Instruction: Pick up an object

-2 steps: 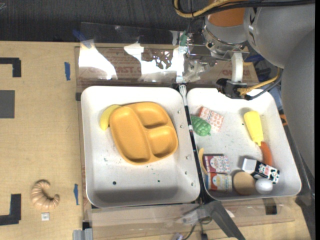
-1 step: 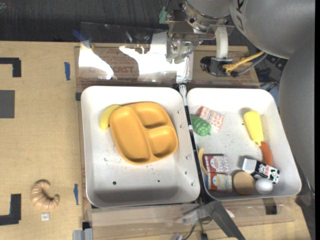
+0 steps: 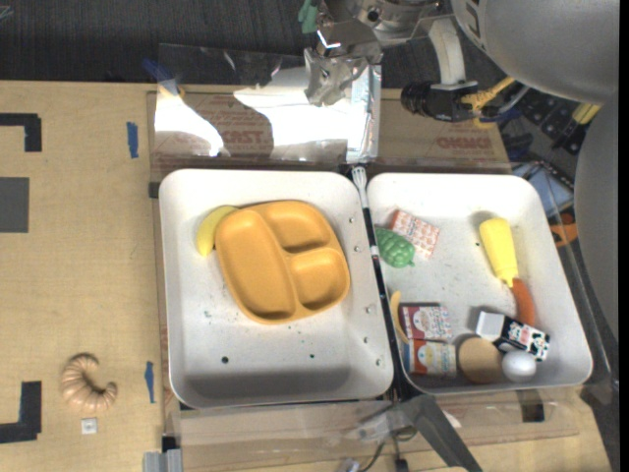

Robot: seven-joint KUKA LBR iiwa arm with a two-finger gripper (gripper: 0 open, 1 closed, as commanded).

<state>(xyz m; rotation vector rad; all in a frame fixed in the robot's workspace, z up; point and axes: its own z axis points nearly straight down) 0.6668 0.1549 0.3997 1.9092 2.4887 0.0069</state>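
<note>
My gripper (image 3: 334, 79) hangs high over the back edge of the bench, above the gap between the two bins, with nothing seen in it. The left bin (image 3: 187, 313) holds an orange divided plate (image 3: 280, 260) with a yellow banana (image 3: 208, 229) tucked under its left edge. In the right bin (image 3: 560, 264) lie a green knobbly toy (image 3: 395, 248), a pink-and-white packet (image 3: 416, 232), a yellow piece (image 3: 498, 247), an orange carrot (image 3: 525, 303), small boxes (image 3: 423, 320), a can (image 3: 430, 358), a brown round item (image 3: 479, 359) and a white ball (image 3: 518, 367).
A croissant toy (image 3: 88, 383) lies on the cardboard bench at the lower left, outside the bins. Shiny foil-like sheeting (image 3: 295, 116) lies behind the bins under the gripper. The grey arm (image 3: 550, 18) fills the upper right, with cables (image 3: 462, 98) beside it.
</note>
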